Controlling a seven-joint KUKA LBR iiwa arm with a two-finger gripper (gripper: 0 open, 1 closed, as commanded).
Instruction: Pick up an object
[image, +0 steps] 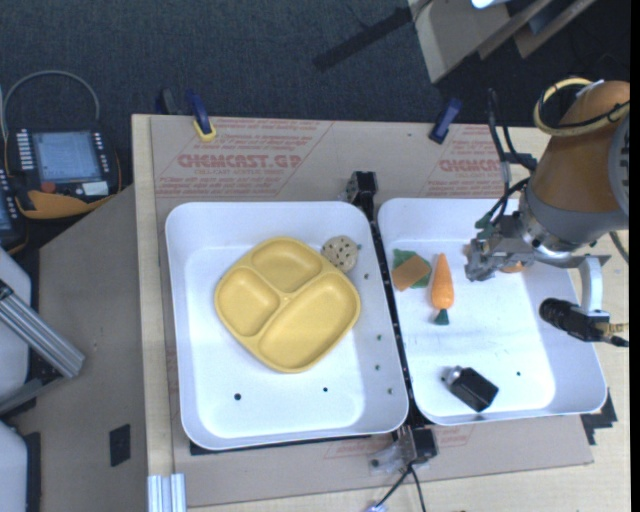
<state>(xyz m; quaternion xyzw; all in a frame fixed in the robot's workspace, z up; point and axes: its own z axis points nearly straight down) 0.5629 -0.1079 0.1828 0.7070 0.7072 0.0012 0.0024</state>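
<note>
My gripper (480, 264) hangs low over the back of the right bin (525, 352), just right of an orange toy carrot (441, 284) with a green tip. A small orange and green wedge (407, 271) lies left of the carrot. A black block (472, 388) rests near the bin's front. Something orange (514, 266) peeks out from under the wrist, mostly hidden. Nothing shows between the gripper's tips.
The left bin (190, 330) holds a yellow divided plate (288, 315) and a round cookie (341, 251) at its back right corner. The grey arm with its orange band (585, 130) enters from the upper right. A black divider runs between the bins.
</note>
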